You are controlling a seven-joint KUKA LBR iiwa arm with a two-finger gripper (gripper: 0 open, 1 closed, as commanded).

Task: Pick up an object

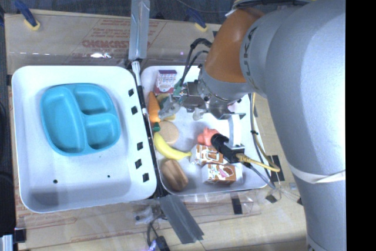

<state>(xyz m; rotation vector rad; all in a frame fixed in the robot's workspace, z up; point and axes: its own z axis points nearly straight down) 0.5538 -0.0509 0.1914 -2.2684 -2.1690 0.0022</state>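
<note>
Two bins point(23, 126) sit on your counter — the left holds a blue tray point(79, 116), the right a banana point(167, 149), carrot point(153, 107) and cartons point(218, 166); your claw point(176, 101) hovers beside the carrot — grip state cannot be told

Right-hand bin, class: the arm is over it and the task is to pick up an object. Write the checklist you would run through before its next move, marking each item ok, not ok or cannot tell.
1. Gripper is above the right bin, where the objects lie: ok.
2. An object is between its fingers: cannot tell; the wrist hides much of that spot.
3. Targets are close by: ok; the carrot and the round biscuit lie just beside it.
4. Objects are well spaced for a clean grasp: not ok; the banana, biscuit and carrot crowd the bin's left wall.
5. Blue divided plate sits alone in the left bin, out of the way: ok.
</note>
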